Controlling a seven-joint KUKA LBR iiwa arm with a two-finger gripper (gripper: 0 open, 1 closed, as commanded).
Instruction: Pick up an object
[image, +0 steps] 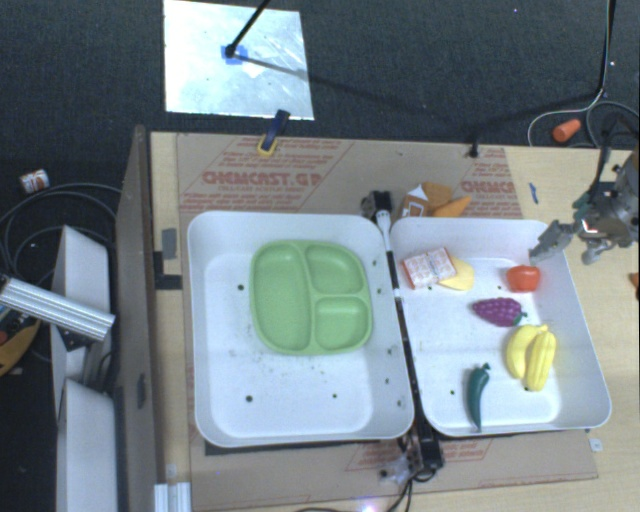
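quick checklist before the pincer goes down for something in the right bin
1. Pincer over the right bin: ok, at its far right corner.
2. Nothing held: ok, no object between the fingers.
3. Nearest target, tomato, unobstructed: ok, sits apart.
4. Grapes and bananas separated: ok, a small gap.
5. Green pepper away from the wall: ok.
6. Finger opening wide enough: cannot tell.

Arm's poking in from the right edge, up near the top. Gripper (567, 240) is hanging low with its two fingers spread apart, nothing between them.
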